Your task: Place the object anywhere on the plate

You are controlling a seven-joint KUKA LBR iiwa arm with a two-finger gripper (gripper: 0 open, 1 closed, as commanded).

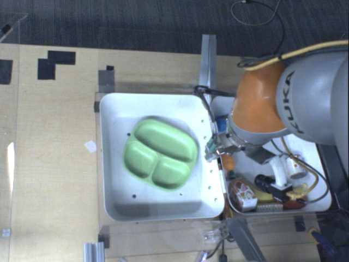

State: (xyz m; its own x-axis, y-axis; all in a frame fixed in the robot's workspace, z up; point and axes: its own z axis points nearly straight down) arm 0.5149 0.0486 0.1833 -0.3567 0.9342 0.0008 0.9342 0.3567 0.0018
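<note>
Your green plate (159, 140) sits in the left bin (109, 162), in the centre-left of the frame, and all three of its compartments are bare. Nothing has been placed on it, so the task looks unfinished, with the placing itself still to do.

The end effector (216, 148) is at the middle of the frame, over the wall between the two bins and just off the plate's right edge. The orange-banded wrist above it hides much of it. You cannot tell how wide it stands, nor whether it holds anything, so don't count on a grasp.

As for the thing to be placed, you cannot say for certain which one it is. The loose items lie in the right bin (323, 203), toward the lower right of the frame. A small orange item (228, 161) sits just below the end effector, and a round brown-and-white item (244, 194) lies lower still, near that bin's bottom-left corner. If the end effector is empty, a pick is still needed before the move left over the plate.
</note>
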